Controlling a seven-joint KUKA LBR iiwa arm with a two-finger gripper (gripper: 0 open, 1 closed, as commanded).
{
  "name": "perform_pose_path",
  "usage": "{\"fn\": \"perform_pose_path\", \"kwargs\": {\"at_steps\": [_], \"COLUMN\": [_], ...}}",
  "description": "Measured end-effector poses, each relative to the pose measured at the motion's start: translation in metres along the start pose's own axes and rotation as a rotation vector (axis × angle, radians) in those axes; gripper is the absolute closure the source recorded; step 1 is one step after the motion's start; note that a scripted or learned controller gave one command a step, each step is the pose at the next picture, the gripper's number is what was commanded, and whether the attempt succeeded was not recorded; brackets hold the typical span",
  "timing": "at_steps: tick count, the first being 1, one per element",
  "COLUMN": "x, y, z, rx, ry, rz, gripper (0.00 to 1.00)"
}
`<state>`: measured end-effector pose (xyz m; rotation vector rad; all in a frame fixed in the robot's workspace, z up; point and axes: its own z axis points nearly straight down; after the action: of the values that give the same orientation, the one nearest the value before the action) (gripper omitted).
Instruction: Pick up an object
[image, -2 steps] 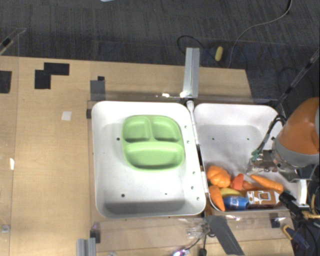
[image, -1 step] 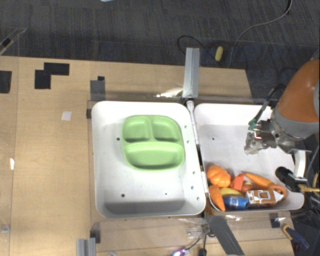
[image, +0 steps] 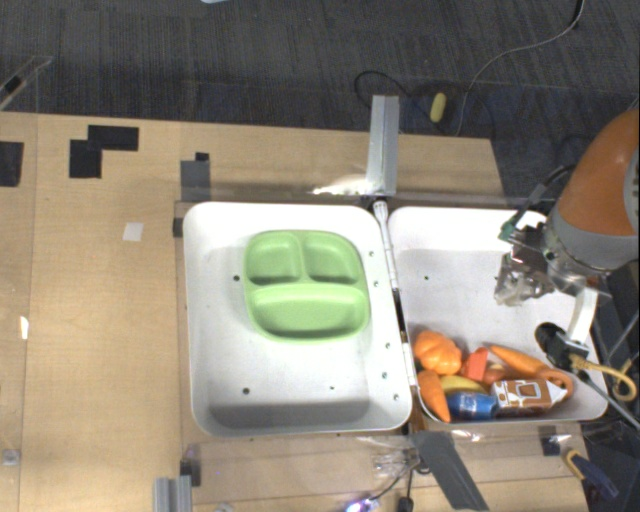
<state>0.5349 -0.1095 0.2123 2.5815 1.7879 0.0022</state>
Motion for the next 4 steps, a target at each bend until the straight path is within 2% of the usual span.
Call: {"fn": "perform_pose_path", "kwargs": {"at_steps": [1,2,3,4], "x": [0.000,-0.033,-0.032,-0.032], "y": [0.000,-0.037,-0.035,-0.035], "z": [0.000,0.118,0.107,0.107], "rx": [0.000,-0.004,-0.009,-0.009], "ry": [0.000,0.001,0.003,0.003], "rz": [0.000,-0.293,-0.294,-0.295], "gripper": [0.00,0.00,1.00,0.00]}}
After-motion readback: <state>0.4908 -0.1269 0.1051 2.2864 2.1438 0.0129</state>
